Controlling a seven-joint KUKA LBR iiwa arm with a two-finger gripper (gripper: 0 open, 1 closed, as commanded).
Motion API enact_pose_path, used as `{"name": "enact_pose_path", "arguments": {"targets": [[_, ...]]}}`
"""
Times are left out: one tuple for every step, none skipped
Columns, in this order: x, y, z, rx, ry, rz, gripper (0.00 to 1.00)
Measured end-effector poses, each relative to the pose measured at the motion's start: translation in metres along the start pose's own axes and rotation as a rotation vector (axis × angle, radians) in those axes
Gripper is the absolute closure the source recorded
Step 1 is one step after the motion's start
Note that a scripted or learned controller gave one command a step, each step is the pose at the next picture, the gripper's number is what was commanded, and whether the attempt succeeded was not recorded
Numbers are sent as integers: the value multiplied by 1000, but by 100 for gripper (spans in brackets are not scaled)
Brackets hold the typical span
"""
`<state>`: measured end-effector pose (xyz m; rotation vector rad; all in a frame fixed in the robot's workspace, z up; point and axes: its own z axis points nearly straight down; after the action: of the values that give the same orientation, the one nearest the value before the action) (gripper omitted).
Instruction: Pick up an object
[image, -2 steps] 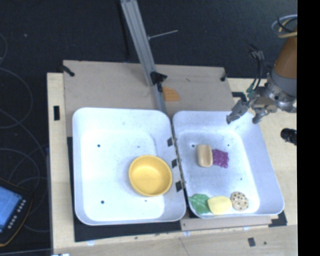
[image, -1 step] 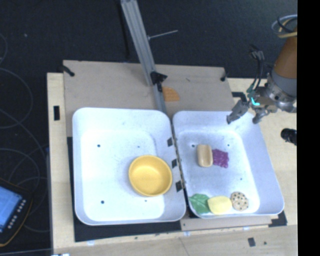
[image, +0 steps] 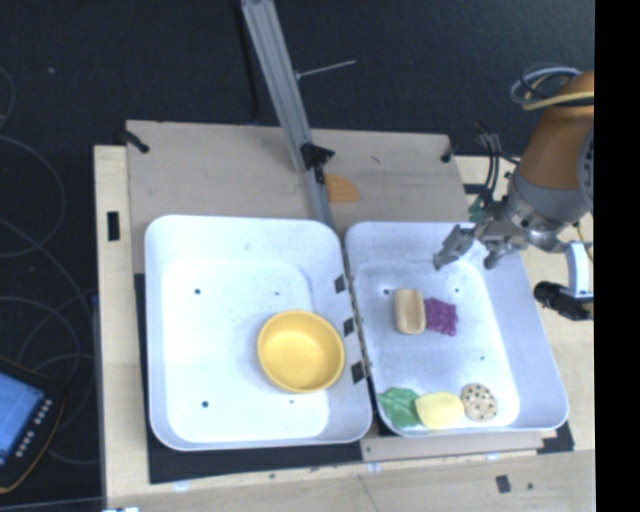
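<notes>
Overhead, gripper (image: 468, 249) spread open, holding nothing; tan block (image: 408, 311) touching purple lump (image: 441, 316) below; yellow bowl (image: 300, 351) apart.

You see the arm (image: 560, 150) with a broad orange band above a grey wrist, pale cable looped at its top, dark wires down its side, and a small grey metallic pincer (image: 470, 250).

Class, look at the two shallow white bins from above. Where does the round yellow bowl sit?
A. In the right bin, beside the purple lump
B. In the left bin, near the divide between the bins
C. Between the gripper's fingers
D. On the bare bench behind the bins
B: the round yellow bowl rests on the floor of the left white bin, close to the divide, while the purple lump lies in the right white bin.
</notes>
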<state>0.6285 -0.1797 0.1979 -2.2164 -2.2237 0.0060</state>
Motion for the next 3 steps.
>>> {"name": "enact_pose_path", "arguments": {"targets": [[2, 7, 60, 0, 0, -2, 0], [1, 7, 99, -3, -1, 1, 0], [0, 8, 85, -9, -2, 0, 100]]}}
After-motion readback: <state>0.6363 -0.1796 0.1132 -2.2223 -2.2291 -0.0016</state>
